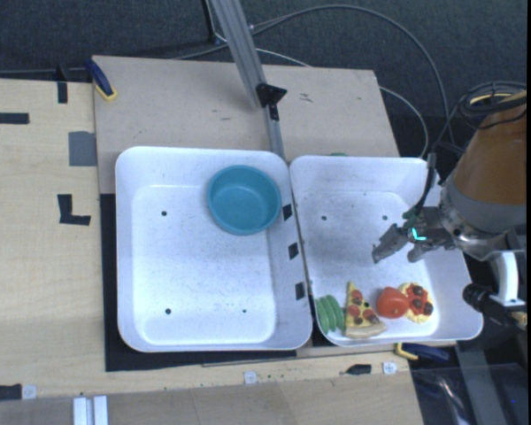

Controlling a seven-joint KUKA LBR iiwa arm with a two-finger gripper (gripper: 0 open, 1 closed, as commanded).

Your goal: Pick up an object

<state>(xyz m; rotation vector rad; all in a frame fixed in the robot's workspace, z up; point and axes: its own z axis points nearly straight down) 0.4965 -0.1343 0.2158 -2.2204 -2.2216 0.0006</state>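
Tool [396,244] first: I see it hanging over the right bin [336,171], its two dark fingers spread fairly wide with nothing between them, pointing left and a little toward the near side. The pickable things lie in that bin's near edge, just below the tool: a red tomato [391,303], a pizza slice [361,312] touching its left side, a second pizza piece [418,299] on its right, and a green pod-like vegetable [328,312] at the far left of the row, tight against the bin wall.

I judge the tomato the best target, since it is round and stands taller than its flat neighbours. To do it well I would bring the tool nearer and straight over it, turn the fingers so they close across the free far and near sides, not into the pizza pieces, and descend slowly. The crowding is the main risk: a finger could land on a slice and push the tomato away.

Further out, the left bin [150,237] holds a blue bowl [243,199] near its far right corner, well apart from the work. A grey pole [248,56] slants over the counter [35,149] toward the bins' shared edge, and cables [363,16] loop at the far side; neither stands in the way.
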